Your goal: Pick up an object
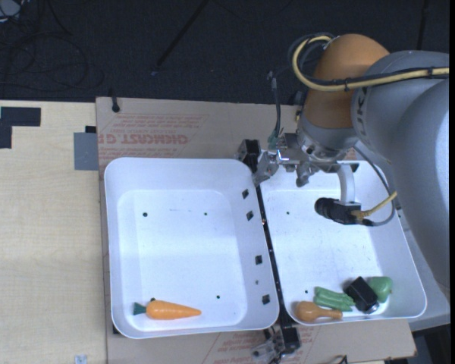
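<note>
- The bench (38, 241) is pale wood, and a cardboard sheet (174, 131) with red print lies under both bins, reaching out past the claw on its far-left side.
- The left bin (125, 203) sits to the left of the claw, across the rims where the two bins meet.
- A carrot (171, 309) lies in this bin's near-left corner, well apart from the claw, down and to its left. Its long axis runs left to right along the near wall, with the green stalk end to the left and the tapered tip pointing right. Nothing lies around it or on it.
- The claw (282, 174) hangs over the far-left corner of the right bin (409, 279), close to the shared rim. Whether it is open or closed cannot be told.
- Four things crowd the right bin's near edge, well below the claw and to its right.
- An orange gourd (317, 312) has its bulb to the left and its thin neck pointing right.
- A green pod (334, 299) lies just above the gourd, touching it, and slants down to the right.
- A black block (362, 294) lies tilted, pressed against the pod.
- A green lump (381, 285) sits partly behind the block.
</note>
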